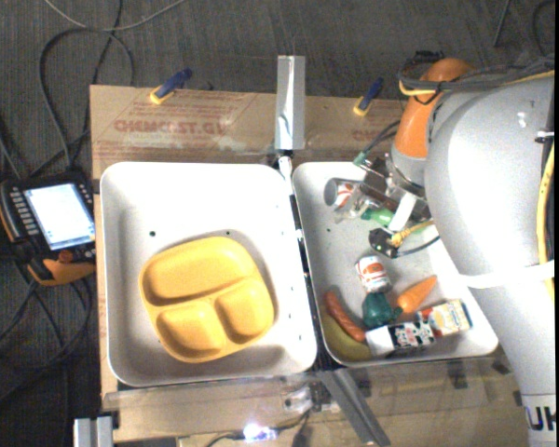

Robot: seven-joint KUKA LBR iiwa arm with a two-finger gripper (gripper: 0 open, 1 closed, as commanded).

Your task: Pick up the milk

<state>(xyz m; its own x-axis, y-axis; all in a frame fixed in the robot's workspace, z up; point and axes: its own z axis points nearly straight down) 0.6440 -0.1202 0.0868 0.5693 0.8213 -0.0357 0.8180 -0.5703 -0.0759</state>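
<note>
Your arm (489, 184) comes in from the right, orange band (412, 128) just up-right of the claw (359, 198). Claw sits low, pointing left; finger state unclear.

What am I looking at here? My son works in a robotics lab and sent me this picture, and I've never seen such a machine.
This is one camera fixed above a bench, looking down at a slant. The big grey shape on the right is a robot arm with an orange band near its wrist; its two-finger gripper sits over the far end of the right shallow white bin. That bin holds toy groceries: a small white and orange milk carton, an orange carrot, a yellow banana, a reddish sausage, a small can with a red label and a dark-printed white box. The left white bin holds a yellow plastic divided plate. The milk lies untouched in the bin.
</note>
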